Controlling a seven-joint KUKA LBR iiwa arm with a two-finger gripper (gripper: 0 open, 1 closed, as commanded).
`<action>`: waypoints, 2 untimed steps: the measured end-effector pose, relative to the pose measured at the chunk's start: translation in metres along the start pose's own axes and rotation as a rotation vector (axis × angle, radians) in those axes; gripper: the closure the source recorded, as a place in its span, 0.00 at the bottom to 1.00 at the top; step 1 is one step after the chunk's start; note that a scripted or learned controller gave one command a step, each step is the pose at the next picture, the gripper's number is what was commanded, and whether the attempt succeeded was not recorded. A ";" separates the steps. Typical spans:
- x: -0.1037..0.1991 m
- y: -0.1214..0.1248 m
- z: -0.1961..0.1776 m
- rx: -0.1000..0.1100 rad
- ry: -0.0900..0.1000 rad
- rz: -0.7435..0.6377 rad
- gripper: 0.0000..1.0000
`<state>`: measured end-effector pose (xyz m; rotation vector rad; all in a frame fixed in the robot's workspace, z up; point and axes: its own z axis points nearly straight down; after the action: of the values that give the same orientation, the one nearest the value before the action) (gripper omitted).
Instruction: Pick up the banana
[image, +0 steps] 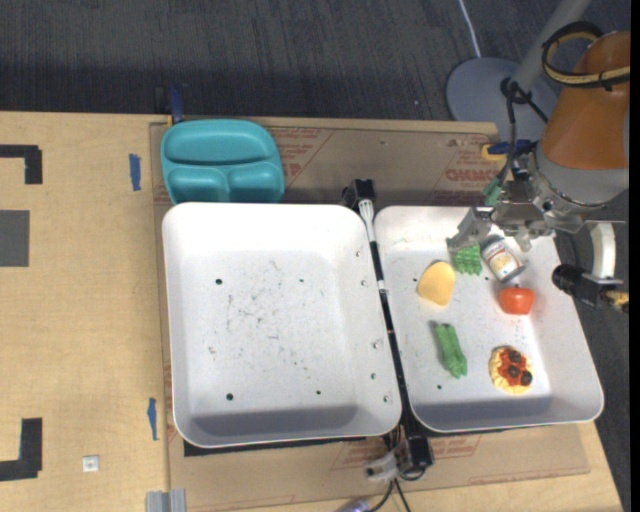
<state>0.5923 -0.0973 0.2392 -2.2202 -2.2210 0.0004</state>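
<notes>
The tabletop carries two white bins; the left bin sits beside the right bin. A teal tray lies behind the left one. The claw hangs over the right bin's far side; whether it is apart or together cannot be told. Just beside it, nearer the camera and leftward, lies the yellow banana, apart from it. A green piece sits between them.

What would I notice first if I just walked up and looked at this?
Probably the big grey robot arm with the orange band, reaching in from the right, its gripper low over the far end of the right white bin. Next, the bright toy food there: a yellow rounded piece, a small red piece, a long green piece. Behind the left white bin lies a teal divided tray.
</notes>
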 end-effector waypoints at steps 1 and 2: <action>0.077 -0.026 0.047 0.001 0.000 0.073 0.00; -0.003 -0.078 0.090 0.000 0.000 -0.014 0.00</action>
<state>0.5143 -0.1006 0.1492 -2.2049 -2.2365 0.0011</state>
